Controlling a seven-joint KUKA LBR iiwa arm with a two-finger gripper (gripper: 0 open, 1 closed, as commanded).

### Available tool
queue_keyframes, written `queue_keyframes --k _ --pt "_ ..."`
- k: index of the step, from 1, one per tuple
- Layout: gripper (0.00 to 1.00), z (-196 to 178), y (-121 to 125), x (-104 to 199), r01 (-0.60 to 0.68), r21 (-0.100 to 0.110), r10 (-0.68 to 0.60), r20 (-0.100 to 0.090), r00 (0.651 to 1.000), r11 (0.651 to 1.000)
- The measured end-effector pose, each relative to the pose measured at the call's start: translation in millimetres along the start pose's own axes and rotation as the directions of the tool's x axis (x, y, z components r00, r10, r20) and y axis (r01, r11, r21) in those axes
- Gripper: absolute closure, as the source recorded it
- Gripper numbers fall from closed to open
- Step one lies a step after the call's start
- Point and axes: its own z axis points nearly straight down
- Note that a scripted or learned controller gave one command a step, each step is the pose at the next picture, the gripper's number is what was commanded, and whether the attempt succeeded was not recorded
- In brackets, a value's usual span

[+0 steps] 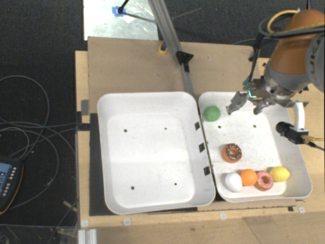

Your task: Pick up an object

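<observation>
My gripper (248, 105) hangs over the far part of the right bin (289, 151), its two fingers spread open with nothing between them. A green ball (212, 113) lies in the bin's far left corner, to the left of the gripper. A brown sprinkled donut (231, 152) sits mid-bin. Along the near wall lie a white egg (233, 182), an orange (248, 177), a pink donut (264, 180) and a yellow lemon (280, 174).
The left bin (147, 151) stands beside the right one, with black clips along the shared edge. A grey camera pole (170, 34) slants over the bench's far side. Cables lie on the floor at the left.
</observation>
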Motion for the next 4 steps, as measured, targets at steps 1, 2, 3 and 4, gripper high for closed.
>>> queue_keyframes --k 1,2,3,4 --pt "0.0 -2 1 0 -0.001 -0.004 0.001 0.001 1.0 1.0" --pt "0.0 58 -4 5 -0.003 0.002 0.003 0.0 1.0 1.0" --pt "0.0 101 0 3 -0.004 0.0 0.004 0.001 1.0 1.0" --pt "0.0 134 0 3 -0.003 -0.001 0.003 0.001 1.0 1.0"
